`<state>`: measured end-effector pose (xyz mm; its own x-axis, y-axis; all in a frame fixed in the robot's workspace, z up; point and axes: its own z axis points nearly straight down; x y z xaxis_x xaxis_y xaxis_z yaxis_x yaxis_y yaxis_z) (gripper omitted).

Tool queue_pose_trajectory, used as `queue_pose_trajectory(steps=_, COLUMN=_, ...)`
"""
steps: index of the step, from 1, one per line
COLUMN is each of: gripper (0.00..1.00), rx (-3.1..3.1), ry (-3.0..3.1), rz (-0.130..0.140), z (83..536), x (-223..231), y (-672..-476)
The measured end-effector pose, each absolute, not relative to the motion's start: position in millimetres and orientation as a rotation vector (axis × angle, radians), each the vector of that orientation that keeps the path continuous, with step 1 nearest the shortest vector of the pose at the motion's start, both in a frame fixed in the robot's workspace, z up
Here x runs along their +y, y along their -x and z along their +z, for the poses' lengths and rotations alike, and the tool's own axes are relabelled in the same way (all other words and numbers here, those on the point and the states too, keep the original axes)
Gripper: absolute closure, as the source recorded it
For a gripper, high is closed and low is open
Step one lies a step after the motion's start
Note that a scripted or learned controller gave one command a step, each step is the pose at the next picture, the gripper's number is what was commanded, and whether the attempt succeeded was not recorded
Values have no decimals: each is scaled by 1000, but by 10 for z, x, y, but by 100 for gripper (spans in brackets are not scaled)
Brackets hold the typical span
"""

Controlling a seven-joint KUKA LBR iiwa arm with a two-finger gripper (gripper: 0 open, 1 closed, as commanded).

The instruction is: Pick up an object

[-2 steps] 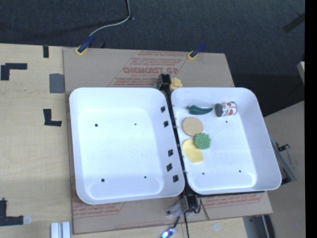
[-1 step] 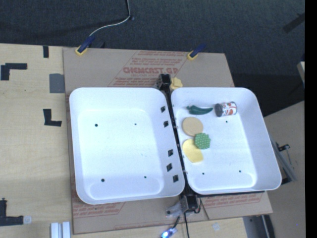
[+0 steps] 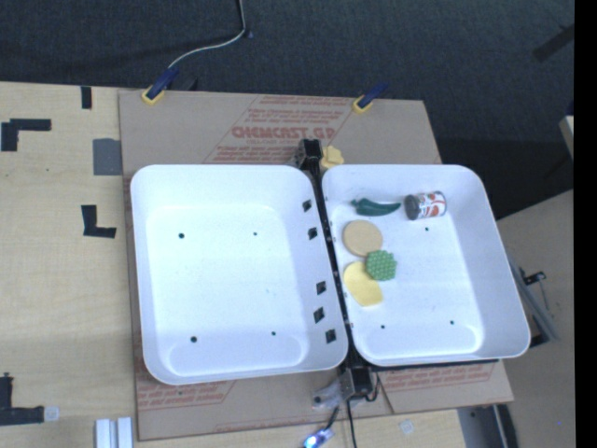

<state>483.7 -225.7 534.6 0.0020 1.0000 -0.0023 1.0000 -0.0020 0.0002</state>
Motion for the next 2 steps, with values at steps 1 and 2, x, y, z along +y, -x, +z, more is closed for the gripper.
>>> queue_pose_trajectory(steps=1, gripper=100, rx=2226, ry=-2217, rz=0, z=5303, x=-1829, y=-4842)
queue_pose_trajectory(steps=2, gripper=100, rx=2218, ry=-2222, rz=-2, z=5349, x=-2256, y=-4839)
